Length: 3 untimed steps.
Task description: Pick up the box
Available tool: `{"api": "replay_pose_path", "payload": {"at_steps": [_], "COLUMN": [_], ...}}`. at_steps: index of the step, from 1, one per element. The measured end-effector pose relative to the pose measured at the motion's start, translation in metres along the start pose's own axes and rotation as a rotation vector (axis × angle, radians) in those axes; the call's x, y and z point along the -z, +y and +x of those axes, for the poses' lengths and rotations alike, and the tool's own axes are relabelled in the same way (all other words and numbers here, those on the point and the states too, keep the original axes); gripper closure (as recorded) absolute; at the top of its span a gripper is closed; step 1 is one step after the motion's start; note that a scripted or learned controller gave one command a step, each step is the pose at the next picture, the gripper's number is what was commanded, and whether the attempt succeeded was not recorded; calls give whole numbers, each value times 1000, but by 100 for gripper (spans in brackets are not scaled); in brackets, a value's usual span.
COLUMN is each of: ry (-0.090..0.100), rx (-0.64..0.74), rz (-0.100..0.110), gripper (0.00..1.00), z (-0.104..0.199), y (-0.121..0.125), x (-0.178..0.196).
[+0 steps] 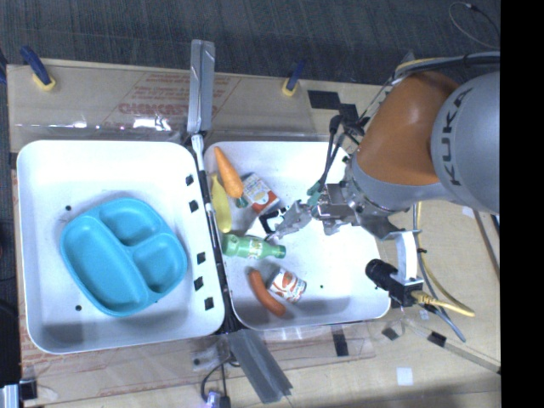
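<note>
Toward the left half of the right bin (357, 313) lies the box (258, 191), a small white and red carton, tilted, just right of the carrot (228, 172) and near the bin's back-left corner. Close to its lower right hangs the claw (289, 219), reaching in from the right at the end of the grey arm (425, 143); whether its fingers are apart or together I cannot tell, and nothing can be seen between them. The claw sits between the box and the green bottle (253, 246), which lies on its side just below.

Along the bin's left wall lies one yellow banana (220, 206), beside the carrot and the bottle. Lower down are one sausage (266, 291), slanted near the front edge, and one small orange and white can (287, 286) touching or just beside it. That makes six things in the right bin, all crowded into its left half. The right half of the bin floor is bare white, partly covered from above by the arm.

The left bin (51, 164) holds one blue divided tray (123, 253), set slantwise near the middle with open floor all round it. Both bins rest side by side on the worktop (476, 228), their inner walls touching.
</note>
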<state>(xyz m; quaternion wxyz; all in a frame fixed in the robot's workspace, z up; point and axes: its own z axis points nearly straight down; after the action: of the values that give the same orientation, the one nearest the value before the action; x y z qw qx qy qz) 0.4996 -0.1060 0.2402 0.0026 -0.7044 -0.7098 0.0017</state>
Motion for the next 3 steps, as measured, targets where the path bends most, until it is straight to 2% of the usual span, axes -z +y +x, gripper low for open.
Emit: {"api": "replay_pose_path", "payload": {"at_steps": [1, 2, 3], "ry": [-2, -2, -2], "rx": [31, 209, 225], "rz": [-3, -4, -6], "gripper": [0, 0, 0], "z": [12, -37, -15], "y": [0, -8, -23], "x": [5, 5, 39]}}
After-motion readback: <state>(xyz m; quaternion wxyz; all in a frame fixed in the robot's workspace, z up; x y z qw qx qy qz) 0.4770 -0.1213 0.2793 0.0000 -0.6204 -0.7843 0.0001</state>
